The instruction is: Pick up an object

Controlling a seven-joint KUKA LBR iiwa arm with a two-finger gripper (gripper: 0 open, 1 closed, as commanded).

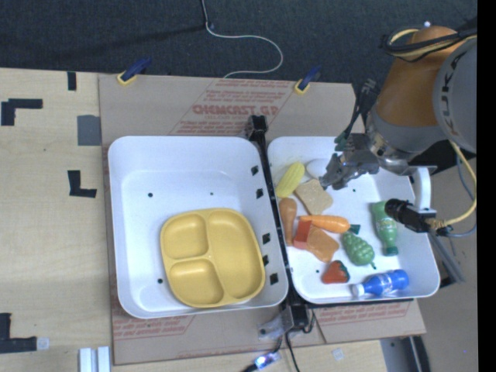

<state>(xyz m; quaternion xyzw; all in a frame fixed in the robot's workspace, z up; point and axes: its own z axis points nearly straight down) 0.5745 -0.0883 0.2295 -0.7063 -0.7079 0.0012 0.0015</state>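
While gripper (335, 178) state unclear above right bin (422, 242): one yellow tray (211, 256), one blue bottle (384, 284), one carrot (329, 223).

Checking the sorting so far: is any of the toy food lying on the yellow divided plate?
No. The yellow divided plate sits bare in the left bin, while the toy food, like the carrot, lies in the right bin.

The cardboard sheet (232, 108) reads "CHEMCAST GP", upside down.

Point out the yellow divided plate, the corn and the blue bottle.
yellow divided plate (211, 256): camera view, on the ridge between its compartments.
corn (291, 179): camera view, mid-cob.
blue bottle (385, 283): camera view, on its blue body.
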